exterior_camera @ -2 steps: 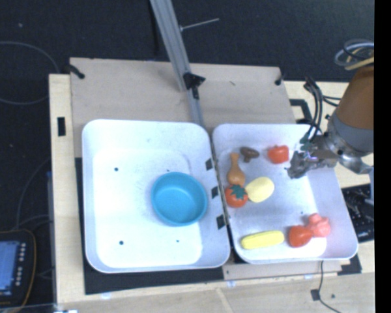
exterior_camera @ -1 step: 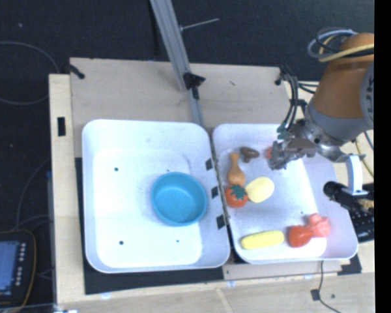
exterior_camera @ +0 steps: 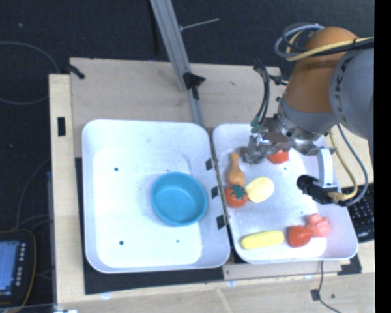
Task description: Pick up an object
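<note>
Two shallow white plastic bins side by side on pale wooden bench (exterior_camera: 130, 83). Left bin (exterior_camera: 104, 155): one round blue plastic bowl (exterior_camera: 178, 198), upright, sitting toward bin's 3 o'clock side, apart from walls.

Right bin (exterior_camera: 339, 240) holds the loose items. Grey arm w/ orange band (exterior_camera: 316, 77) comes in from 2 o'clock; gripper (exterior_camera: 259, 145) low over bin's 11 o'clock corner. Claw state: can't tell, fingertips lost in dark metal clutter. Nothing visibly between them.

Small red-orange object (exterior_camera: 279, 156) at gripper's 4 o'clock, just beside it, partly hidden under wrist; contact can't tell.

Tan pear-shaped gourd-like toy (exterior_camera: 234, 168) at gripper's 7 o'clock, near, neck pointing to 12. Red tomato-like toy w/ green top (exterior_camera: 235, 195) directly at gourd's 6 o'clock, touching or nearly so. Pale yellow oval lemon-like toy (exterior_camera: 259, 189) at tomato's 3 o'clock, just beside it.

Along bin's 6 o'clock wall: long yellow banana-like toy (exterior_camera: 262, 240), lying flat. At its 3 o'clock, red rounded toy (exterior_camera: 299, 236), w/ pink lumpy toy (exterior_camera: 319, 225) touching it at 2 o'clock.

Black cable connector (exterior_camera: 309, 186) hangs over bin's 3 o'clock side.
</note>
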